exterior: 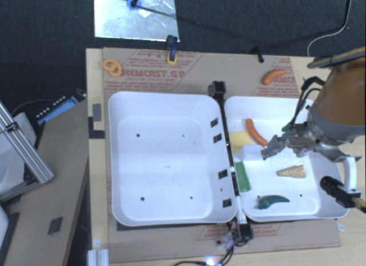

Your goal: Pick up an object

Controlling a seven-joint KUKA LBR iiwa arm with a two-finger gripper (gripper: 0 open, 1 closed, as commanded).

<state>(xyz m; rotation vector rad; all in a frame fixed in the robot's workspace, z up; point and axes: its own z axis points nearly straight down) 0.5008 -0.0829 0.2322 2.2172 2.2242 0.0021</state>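
Over the right bin [329, 205], the gripper [271, 148] hangs with fingers apart, holding nothing. Just beside it lies an orange carrot [256, 132], likely light, stiff and smooth; grip across its middle. A yellow block [240, 139] sits alongside.

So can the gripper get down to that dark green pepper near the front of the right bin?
Probably yes. The green pepper lies alone on the right bin floor, apart from the tan cone-shaped piece and green block. The gripper hovers just beyond it, with nothing between.
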